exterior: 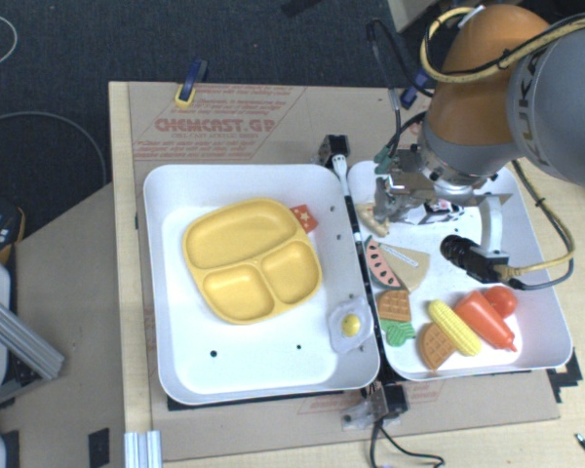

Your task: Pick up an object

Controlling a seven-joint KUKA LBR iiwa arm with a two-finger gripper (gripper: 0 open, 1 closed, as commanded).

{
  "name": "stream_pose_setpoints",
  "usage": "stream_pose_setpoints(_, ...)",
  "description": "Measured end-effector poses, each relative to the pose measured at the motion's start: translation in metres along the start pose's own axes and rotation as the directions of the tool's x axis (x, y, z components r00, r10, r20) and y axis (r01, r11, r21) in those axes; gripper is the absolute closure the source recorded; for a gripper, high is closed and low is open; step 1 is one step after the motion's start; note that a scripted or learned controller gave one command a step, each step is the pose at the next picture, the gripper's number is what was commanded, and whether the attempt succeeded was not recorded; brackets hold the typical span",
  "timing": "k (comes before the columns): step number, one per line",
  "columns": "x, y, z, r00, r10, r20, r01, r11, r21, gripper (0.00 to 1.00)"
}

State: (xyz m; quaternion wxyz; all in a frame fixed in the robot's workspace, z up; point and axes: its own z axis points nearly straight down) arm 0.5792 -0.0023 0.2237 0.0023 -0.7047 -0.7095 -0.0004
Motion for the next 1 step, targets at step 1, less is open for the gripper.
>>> stream_pose_setpoints(1,0.0585,-0.0198,-0.006,1.0,0.001,0.0,-0.001,1.0,0.0,1.0)
